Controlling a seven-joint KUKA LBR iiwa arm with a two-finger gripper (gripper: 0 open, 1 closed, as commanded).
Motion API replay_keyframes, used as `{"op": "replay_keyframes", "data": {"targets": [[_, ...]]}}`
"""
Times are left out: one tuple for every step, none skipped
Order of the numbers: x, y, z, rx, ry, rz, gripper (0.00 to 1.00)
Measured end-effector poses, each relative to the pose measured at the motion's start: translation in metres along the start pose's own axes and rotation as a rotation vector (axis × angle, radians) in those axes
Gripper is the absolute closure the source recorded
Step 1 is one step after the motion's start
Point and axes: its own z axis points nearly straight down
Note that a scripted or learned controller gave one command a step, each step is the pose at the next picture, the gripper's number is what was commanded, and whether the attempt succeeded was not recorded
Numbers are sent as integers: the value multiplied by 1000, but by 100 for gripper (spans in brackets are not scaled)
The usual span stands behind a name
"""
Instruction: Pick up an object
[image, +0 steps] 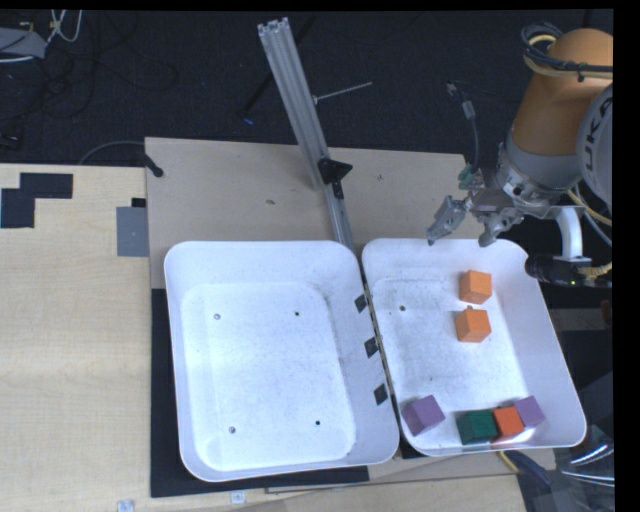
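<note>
**Six blocks in the right bin, gripper hovering open at its far rim**

Six small blocks lie in the right bin (545, 330), seen from the overhead camera. Two orange cubes sit near the middle: one (476, 286) farther back, the other (472, 325) just in front of it, close but apart. Along the near edge are a purple block (424, 413), a green block (477, 427), a small orange block (508, 420) touching the green one, and a second purple block (530, 410) just beside it.

The gripper (463, 230) hangs above the bin's far rim, its two fingers spread apart with nothing between them. The grey arm (558, 100) reaches in from the right.

The left bin (185, 300) stands alongside, touching the right one.
</note>
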Motion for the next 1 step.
{"op": "replay_keyframes", "data": {"targets": [[-73, 3, 83, 7, 0, 12, 0]]}}
